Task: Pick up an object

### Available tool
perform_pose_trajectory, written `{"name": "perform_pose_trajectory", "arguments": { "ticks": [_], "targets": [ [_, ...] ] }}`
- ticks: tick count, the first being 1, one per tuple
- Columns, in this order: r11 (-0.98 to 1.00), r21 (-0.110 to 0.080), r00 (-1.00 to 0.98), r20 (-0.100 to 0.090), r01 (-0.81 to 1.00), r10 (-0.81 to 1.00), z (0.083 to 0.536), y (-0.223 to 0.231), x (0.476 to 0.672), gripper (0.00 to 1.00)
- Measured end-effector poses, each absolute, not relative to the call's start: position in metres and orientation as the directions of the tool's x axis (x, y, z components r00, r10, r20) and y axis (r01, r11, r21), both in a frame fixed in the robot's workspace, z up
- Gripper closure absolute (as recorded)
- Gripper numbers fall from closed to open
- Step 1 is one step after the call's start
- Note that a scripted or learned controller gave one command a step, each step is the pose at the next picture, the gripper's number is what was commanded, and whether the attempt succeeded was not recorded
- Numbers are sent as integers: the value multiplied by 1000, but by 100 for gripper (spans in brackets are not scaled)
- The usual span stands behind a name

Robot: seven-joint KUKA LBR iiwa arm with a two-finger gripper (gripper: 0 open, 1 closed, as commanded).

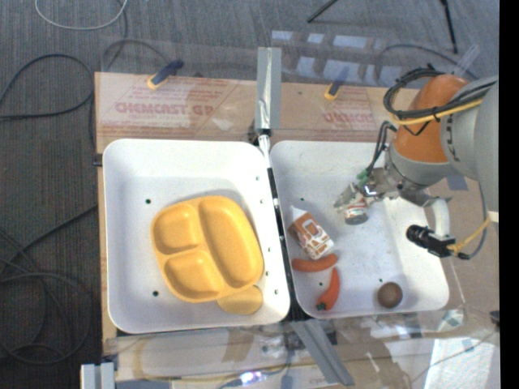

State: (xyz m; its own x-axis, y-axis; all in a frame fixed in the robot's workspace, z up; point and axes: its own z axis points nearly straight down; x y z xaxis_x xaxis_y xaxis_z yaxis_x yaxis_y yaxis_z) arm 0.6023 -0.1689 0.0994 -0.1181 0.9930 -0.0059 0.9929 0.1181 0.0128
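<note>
My gripper (355,203) hangs over the upper middle of the right bin (422,274), reaching in from the right. A small round grey and red can (355,213) sits between its fingertips, and the fingers look shut on it. Lower in the same bin lie an orange and white carton (312,235), a red sausage (314,262), an orange-red pepper (328,290) and a brown ball (389,295).
The left bin (130,177) holds a yellow divided plate (207,245) with a yellow round piece (241,301) at its lower edge. A metal divider (266,96) runs between the bins. A black cable end (430,239) hangs by the arm at the right bin's right wall.
</note>
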Motion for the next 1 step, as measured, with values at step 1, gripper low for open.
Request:
{"name": "perform_pose_trajectory", "arguments": {
  "ticks": [1],
  "targets": [
    [107, 0, -107, -1, 994, 994, 175, -129, 642, 100]
  ]
}}
